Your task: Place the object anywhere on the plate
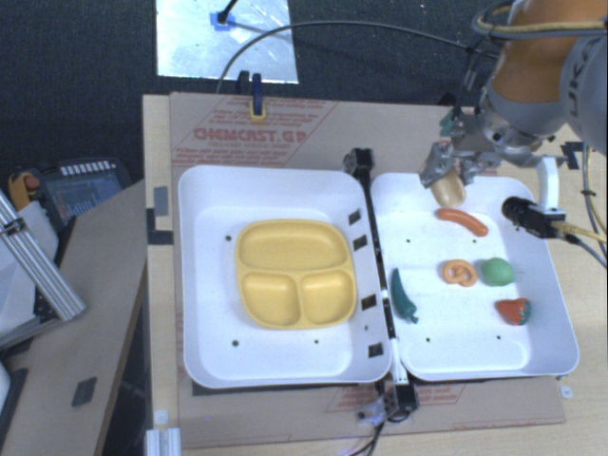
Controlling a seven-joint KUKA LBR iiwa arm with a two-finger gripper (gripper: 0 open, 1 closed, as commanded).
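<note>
A yellow plate with three compartments lies in the middle of the left bin, with nothing on it. My gripper hangs over the far left part of the right bin. A tan, rounded object sticks out below, between the fingers, and the gripper is shut on its top. The object hangs just above the bin floor, well to the right of the plate and across the divider between the bins.
In the right bin lie an orange-red sausage, an orange pretzel shape, a green ball, a red piece and a dark green pepper. A black clamp strip runs between the bins.
</note>
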